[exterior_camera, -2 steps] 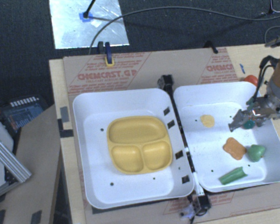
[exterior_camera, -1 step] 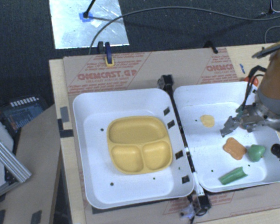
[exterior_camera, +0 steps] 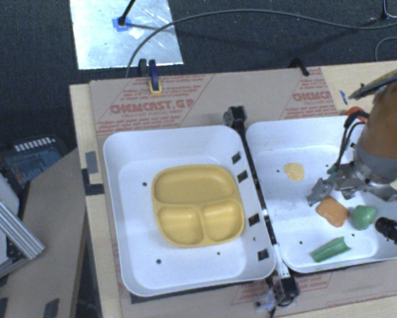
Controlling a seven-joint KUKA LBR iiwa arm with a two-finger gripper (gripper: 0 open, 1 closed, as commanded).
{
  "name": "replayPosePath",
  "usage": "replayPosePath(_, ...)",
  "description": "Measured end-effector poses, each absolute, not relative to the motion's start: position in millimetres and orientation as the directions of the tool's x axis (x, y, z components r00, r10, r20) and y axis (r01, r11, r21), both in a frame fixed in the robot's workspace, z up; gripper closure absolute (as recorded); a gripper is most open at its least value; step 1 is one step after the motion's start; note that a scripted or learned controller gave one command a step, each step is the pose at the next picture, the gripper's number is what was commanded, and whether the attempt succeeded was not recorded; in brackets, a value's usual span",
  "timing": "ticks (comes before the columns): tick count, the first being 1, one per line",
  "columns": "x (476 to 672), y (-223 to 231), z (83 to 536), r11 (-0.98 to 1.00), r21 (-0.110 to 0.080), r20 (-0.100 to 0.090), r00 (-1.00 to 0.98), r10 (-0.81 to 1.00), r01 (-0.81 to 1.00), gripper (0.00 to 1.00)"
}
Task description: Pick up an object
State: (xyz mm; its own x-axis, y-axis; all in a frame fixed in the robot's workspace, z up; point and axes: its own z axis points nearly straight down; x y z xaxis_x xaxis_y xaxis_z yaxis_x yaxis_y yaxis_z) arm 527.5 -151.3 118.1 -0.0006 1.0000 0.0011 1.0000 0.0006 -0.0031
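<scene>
orange piece (exterior_camera: pixel 331 212) just beneath end effector (exterior_camera: pixel 322 192)

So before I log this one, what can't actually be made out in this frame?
- Gripper: too small and blurred in the camera view to tell open from shut, or whether it touches the orange object.
- Arm: cut off by the right edge.
- Green round object: its right side is partly hidden by the arm's hardware.
- Small yellow piece: too small to identify.
</scene>
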Motion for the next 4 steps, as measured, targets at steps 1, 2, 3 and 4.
replayPosePath(1, 529.5, -152, 131, 0.001, 0.003, -0.001, -0.001, 1.0, 1.0, 1.0)
replayPosePath(2, 530.0, -159, 177, 0.0, 0.006, -0.002, 0.0, 1.0, 1.0, 1.0)
replayPosePath(3, 524.6, -161, 223, 0.003, 0.007, -0.002, -0.003, 1.0, 1.0, 1.0)
replayPosePath(4, 526.6, -161, 278, 0.005, 0.008, -0.003, -0.005, 1.0, 1.0, 1.0)
